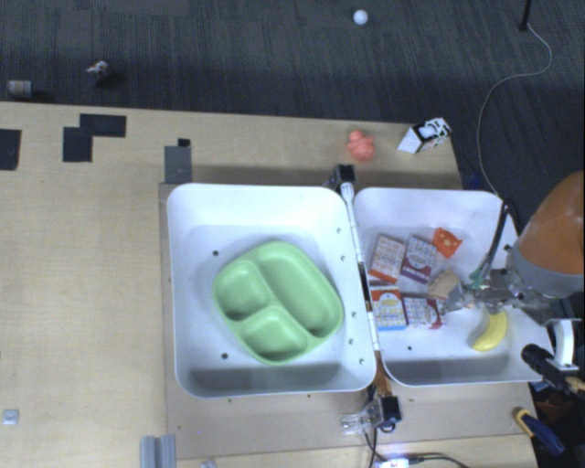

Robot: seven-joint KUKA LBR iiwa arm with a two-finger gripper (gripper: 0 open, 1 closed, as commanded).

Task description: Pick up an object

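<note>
Lying aslant in the right bin (pixel 402 361), banana (pixel 489 333), long axis lower-left to upper-right.

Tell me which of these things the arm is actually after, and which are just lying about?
For the job: gripper, yellow banana, small printed cards, orange packet, right white bin.

Lying about: green divided plate, pink lump, white ball.

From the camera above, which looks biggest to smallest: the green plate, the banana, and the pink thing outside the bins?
1. Green plate, by far the largest.
2. Banana.
3. Pink thing, a little smaller than the banana, though it sits farther from the camera, so that's unsure.
</note>
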